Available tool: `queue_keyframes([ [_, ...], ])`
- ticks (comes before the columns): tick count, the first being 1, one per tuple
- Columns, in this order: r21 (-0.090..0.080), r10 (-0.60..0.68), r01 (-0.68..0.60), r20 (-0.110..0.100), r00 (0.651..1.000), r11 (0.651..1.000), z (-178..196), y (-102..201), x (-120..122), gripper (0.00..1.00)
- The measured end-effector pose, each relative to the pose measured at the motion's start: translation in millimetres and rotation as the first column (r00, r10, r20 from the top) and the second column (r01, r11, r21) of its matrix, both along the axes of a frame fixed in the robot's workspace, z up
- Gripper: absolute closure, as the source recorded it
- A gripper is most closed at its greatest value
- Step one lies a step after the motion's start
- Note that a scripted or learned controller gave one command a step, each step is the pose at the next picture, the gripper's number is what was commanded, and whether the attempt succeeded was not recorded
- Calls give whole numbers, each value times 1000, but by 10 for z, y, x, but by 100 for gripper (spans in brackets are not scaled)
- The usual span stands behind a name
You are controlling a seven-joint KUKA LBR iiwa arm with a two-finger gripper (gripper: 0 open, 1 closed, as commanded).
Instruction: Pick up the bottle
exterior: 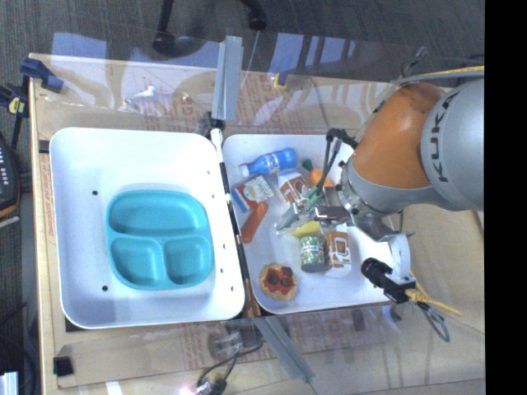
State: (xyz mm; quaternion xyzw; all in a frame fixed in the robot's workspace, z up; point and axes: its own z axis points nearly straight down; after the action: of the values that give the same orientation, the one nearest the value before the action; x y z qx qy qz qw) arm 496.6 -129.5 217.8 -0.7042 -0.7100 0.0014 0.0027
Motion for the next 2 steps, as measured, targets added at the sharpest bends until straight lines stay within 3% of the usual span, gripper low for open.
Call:
queue_keyframes([
  [1,-1,-21,21,3,1000,1000,81,-335,851,0],
  [2,-2,-83,83,3,997,997,-319,-673,1328,0],
])
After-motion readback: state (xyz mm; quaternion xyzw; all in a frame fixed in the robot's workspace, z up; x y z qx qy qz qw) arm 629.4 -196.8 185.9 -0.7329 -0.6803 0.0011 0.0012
